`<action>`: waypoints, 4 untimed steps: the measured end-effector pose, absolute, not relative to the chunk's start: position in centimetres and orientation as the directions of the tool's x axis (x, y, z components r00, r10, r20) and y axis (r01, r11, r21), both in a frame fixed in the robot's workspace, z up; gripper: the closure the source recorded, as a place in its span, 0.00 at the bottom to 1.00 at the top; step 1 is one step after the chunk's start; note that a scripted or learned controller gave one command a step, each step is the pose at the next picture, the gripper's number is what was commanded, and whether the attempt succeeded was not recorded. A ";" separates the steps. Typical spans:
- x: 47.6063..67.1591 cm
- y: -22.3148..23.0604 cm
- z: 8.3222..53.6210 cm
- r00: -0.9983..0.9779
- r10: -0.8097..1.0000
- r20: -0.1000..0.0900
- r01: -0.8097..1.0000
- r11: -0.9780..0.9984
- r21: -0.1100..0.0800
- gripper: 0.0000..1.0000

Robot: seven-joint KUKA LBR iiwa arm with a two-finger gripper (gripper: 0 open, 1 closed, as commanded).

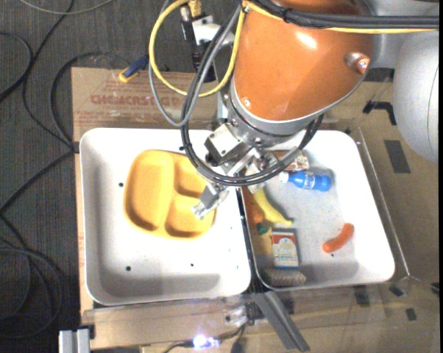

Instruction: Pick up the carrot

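Observation:
The carrot, a short orange-red piece, lies at a slant on the floor of the right bin, near its right wall. My gripper hangs below the big orange wrist band, over the right edge of the yellow tray in the left bin. It is well to the left of the carrot, across the wall between the bins, and holds nothing that I can see. The arm's body hides the upper left part of the right bin.
In the right bin lie a blue bottle, a banana with a small orange piece beside it, a small printed box and a dark oblong thing. Cables loop above the left bin.

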State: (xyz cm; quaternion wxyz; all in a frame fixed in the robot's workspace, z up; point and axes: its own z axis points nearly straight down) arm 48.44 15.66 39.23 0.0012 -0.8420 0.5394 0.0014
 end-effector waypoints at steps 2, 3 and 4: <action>49.6 23.3 43.4 0.605 -0.796 -0.005 -0.796 -0.605 -0.003 0.00; 52.8 23.5 43.3 0.980 -0.201 -0.006 -0.201 -0.980 -0.005 0.00; 60.1 18.6 43.3 0.841 -0.540 -0.005 -0.540 -0.841 -0.004 0.00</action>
